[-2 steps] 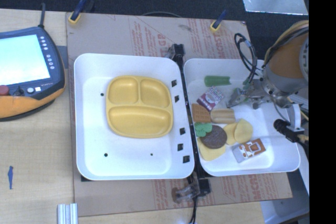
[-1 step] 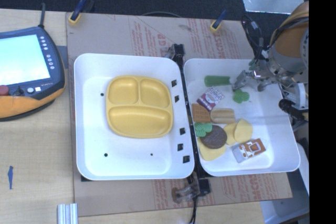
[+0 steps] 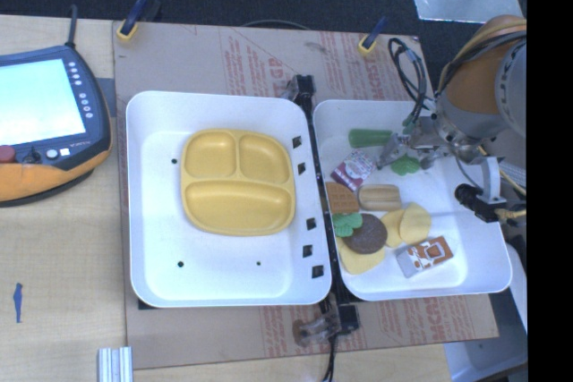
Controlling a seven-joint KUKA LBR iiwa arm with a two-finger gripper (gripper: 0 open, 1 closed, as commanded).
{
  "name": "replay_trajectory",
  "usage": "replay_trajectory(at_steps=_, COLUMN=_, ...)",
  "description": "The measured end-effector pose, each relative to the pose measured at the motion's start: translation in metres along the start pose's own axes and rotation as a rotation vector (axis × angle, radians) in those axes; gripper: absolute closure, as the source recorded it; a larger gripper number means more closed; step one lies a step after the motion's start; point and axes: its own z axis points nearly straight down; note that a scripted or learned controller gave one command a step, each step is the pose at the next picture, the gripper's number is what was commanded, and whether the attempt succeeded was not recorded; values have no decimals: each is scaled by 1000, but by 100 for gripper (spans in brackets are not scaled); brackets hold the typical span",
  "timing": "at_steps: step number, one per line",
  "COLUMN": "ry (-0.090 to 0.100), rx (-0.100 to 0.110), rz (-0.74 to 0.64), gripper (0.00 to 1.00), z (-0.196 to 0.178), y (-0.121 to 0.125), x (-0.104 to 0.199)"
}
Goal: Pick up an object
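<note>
The right bin [image 3: 474, 280] holds several toy foods: a green pickle-like piece [image 3: 369, 138], a small green piece [image 3: 406, 165], a red-and-white wrapper [image 3: 355, 168], a tan bread stick [image 3: 379, 197], a brown cookie [image 3: 366, 233], yellow cheese pieces [image 3: 407, 223] and a small orange carton [image 3: 424, 256]. My gripper [image 3: 407, 148] hangs low over the bin's far side, right by the small green piece and just right of the green pickle. Nothing shows between its fingers.
The left bin [image 3: 152, 273] holds a yellow divided plate [image 3: 238, 182]. A teach pendant [image 3: 45, 121] lies at the bench's left edge. Clips and black brackets line the seam between the bins [image 3: 311, 192]. The arm's body [image 3: 483, 85] fills the far right.
</note>
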Motion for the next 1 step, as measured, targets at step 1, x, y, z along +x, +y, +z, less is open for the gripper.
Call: replay_trajectory(at_steps=1, ry=-2, rx=-7, rz=-2, gripper=0, z=-1, y=36, x=59)
